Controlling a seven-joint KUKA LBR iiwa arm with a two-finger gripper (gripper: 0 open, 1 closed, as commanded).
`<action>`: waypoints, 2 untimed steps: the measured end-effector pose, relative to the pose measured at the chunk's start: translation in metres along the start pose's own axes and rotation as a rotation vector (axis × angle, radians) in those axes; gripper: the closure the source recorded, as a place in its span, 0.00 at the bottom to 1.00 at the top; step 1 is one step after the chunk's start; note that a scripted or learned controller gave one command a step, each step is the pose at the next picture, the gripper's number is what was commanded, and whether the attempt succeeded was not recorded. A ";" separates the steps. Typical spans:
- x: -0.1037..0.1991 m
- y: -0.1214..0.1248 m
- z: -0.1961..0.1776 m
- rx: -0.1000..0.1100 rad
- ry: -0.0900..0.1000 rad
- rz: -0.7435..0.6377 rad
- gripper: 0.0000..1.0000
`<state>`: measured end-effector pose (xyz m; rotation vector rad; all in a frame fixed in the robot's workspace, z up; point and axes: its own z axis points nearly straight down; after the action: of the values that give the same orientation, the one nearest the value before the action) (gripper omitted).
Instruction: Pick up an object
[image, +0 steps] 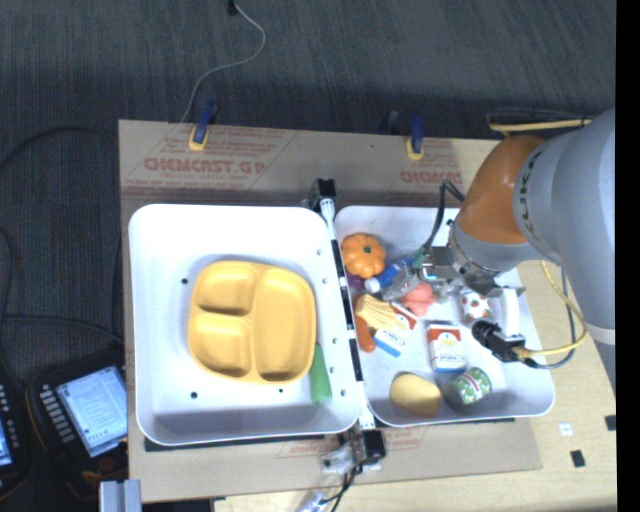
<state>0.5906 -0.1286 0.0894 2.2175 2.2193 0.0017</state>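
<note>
My gripper is low over the middle of the right bin, beneath the grey arm and its orange band. It hangs right next to a pink object and a blue object. Around it lie an orange pumpkin, a fries box, a red and white carton, a green can and a yellow potato-like piece. Whether anything is gripped is hidden by the wrist.
The left bin holds a yellow divided tray and a green stick along its right wall. A small orange piece leans at the divider. A yellow cable loops by the right bin's edge.
</note>
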 end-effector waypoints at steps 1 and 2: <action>0.000 0.001 -0.011 -0.004 -0.001 -0.001 1.00; 0.063 -0.033 -0.095 0.004 0.003 -0.002 1.00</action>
<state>0.5572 -0.0652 0.1843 2.2187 2.2248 -0.0001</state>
